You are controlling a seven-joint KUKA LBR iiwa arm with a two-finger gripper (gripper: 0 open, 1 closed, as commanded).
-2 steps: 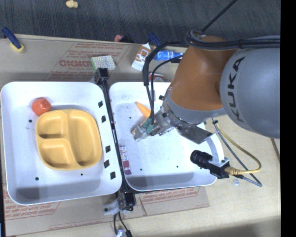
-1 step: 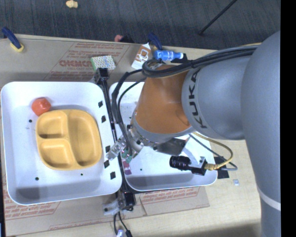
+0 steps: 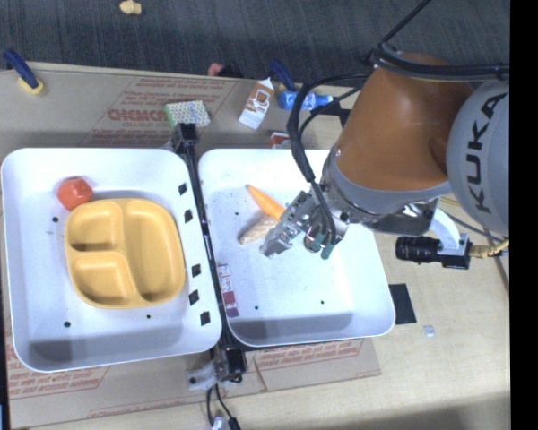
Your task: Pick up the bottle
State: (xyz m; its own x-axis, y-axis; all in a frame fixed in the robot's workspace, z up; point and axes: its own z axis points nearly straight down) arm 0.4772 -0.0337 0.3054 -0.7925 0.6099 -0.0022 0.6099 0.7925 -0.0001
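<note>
— Where do we stand with the bottle [image 3: 255, 232]?

— We judge the pick not yet done: it lies on its side in the right bin [image 3: 359, 316], just beside the carrot [image 3: 265, 202].

— And our gripper [image 3: 282, 237]?

— It hangs low, right at the bottle, perhaps touching. We cannot tell whether it has closed on anything.

Both bins [image 3: 278, 325] look like smooth white plastic with a slight sheen. The yellow divided tray [image 3: 125, 251] in the left bin: glossy moulded plastic. Under the bins, matt printed cardboard [image 3: 117, 106].
</note>
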